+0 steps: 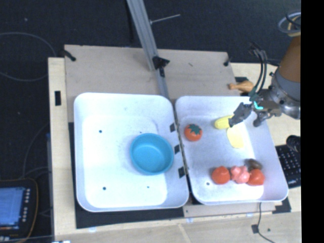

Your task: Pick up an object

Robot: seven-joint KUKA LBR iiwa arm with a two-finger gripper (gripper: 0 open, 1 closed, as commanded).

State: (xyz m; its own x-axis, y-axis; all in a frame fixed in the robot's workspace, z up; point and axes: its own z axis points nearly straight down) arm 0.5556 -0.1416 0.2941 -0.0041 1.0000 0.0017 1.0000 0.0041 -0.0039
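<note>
Jaws [249, 115] spread, nothing between them, hovering over upper right bin [202, 105] just beside yellow objects [230, 129]. Tomato-like piece [193, 132] well apart; red-pink cluster [238, 175] near front wall. Risk: slanted approach could nudge rounded yellow piece sideways, closing on air.

Robotics lab, wooden bench [61, 151] with white bins [86, 186], keyboard [289, 158], cables [30, 39], monitor [15, 206]
</note>
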